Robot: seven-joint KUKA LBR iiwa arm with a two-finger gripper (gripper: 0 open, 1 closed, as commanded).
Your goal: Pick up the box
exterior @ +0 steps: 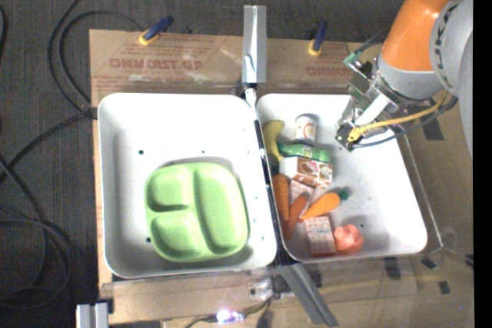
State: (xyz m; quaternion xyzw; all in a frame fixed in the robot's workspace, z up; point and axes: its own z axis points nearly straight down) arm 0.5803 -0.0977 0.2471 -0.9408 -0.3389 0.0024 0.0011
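Observation:
Two boxes lie in the right bin [400,188]. A white carton with printed pictures [307,170] is at the middle left, and a small red and white box [320,234] rests near the front wall. My gripper [352,127] hangs over the bin's back right part, right of a small can [306,127]. It is apart from both boxes, and nothing shows in its grasp.
Around the boxes lie a banana [272,139], a green packet [304,152], two carrots [281,196] [321,203] and a pink item [350,239]. The left bin [123,127] holds a green divided tray [198,210]. A metal post [254,50] stands behind the bins.

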